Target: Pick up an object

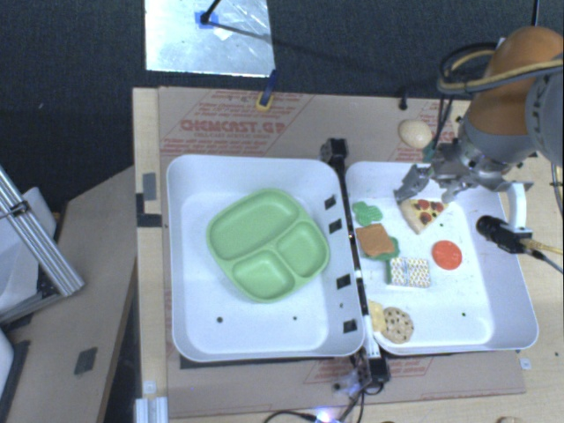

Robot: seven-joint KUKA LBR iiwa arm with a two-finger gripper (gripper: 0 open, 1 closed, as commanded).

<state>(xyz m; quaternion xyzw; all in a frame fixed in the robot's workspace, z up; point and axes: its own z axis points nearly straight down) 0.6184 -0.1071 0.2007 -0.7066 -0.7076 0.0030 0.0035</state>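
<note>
My gripper (434, 190) hangs over the back of the right bin (507, 320), open, its two grey fingers spread apart. Just in front of the fingertips lies a toy pizza slice (424, 212) on the bin floor; nothing sits between the fingers. Further forward in the same bin lie a red tomato slice (447, 255), a brown toast piece (375, 241), a green leaf (367, 211), a checkered cracker (410, 272) and a chocolate-chip cookie (397, 325).
The left bin (189, 236) holds a green divided plate (267, 243). A beige egg (414, 132) rests on the cardboard behind the right bin. A black clip row (344, 227) runs between the bins. A black cable fitting (498, 231) juts in at the right.
</note>
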